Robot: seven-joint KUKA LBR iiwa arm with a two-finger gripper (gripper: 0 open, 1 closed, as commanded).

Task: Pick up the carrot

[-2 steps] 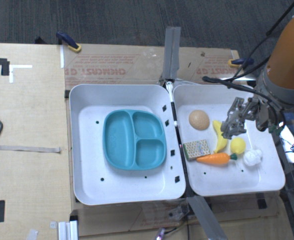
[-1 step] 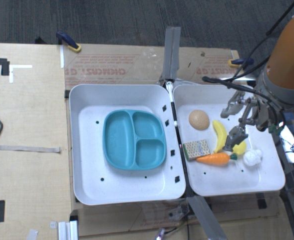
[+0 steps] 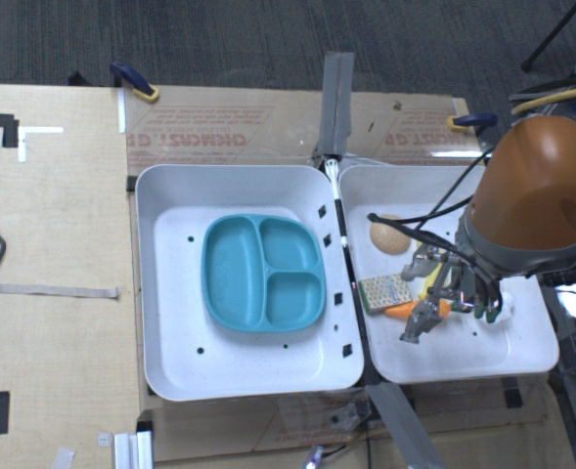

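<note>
The grey robot arm with the orange band [image 3: 537, 189] enters from the right side of the camera view and bends down over the right-hand shallow white plastic bin [image 3: 522, 355]. Its wrist points down and toward the left, and black cables [image 3: 434, 225] loop across it. The end effector [image 3: 424, 319] sits low inside this bin, close to the bin floor, in the left half of the bin. Whether it is spread or pressed together cannot be told at this resolution, because the metal parts and cables overlap.

The small orange carrot [image 3: 401, 311] lies on the bin floor just to the left of the end effector, touching or nearly touching it; an orange part also shows directly at the end effector. Whether the carrot sits between the end effector's parts cannot be told. A small rectangular checkered green-and-white block [image 3: 383, 290] lies just beyond the carrot, to the upper left of the end effector. A tan rounded egg-shaped object [image 3: 389, 237] lies farther up, well above the end effector.

Further left of the end effector, across the divider, the left-hand shallow white plastic bin [image 3: 160, 262] holds a teal three-compartment plastic plate [image 3: 264, 272]. Both bins rest on the desk [image 3: 53, 223].
</note>
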